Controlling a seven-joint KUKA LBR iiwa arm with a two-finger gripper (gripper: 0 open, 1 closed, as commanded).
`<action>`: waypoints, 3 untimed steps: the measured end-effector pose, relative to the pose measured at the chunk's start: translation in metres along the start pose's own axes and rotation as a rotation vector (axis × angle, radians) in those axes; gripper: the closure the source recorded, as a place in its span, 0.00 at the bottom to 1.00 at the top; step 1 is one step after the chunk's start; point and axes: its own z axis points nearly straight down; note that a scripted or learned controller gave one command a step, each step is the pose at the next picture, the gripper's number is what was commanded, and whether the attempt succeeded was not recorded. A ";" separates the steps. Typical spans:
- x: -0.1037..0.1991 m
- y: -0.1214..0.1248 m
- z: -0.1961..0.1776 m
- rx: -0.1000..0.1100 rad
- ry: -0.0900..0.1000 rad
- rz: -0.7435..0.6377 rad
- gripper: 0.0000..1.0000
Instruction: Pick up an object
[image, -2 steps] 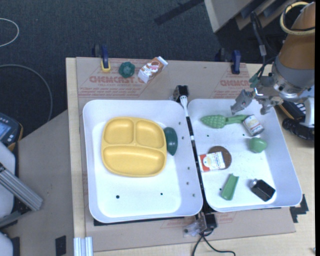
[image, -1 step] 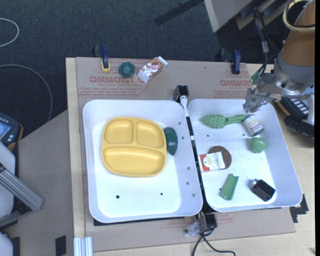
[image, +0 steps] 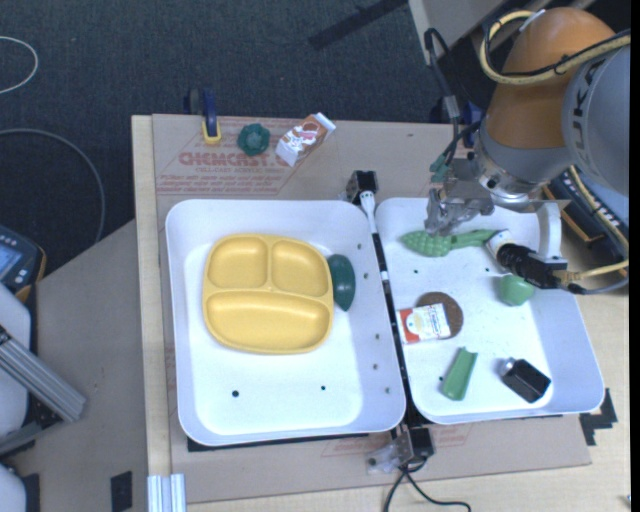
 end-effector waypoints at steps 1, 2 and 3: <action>0.046 -0.033 -0.102 -0.016 -0.002 0.002 1.00; 0.127 -0.048 -0.103 -0.007 -0.001 -0.002 1.00; 0.222 -0.070 -0.048 0.004 -0.003 -0.002 1.00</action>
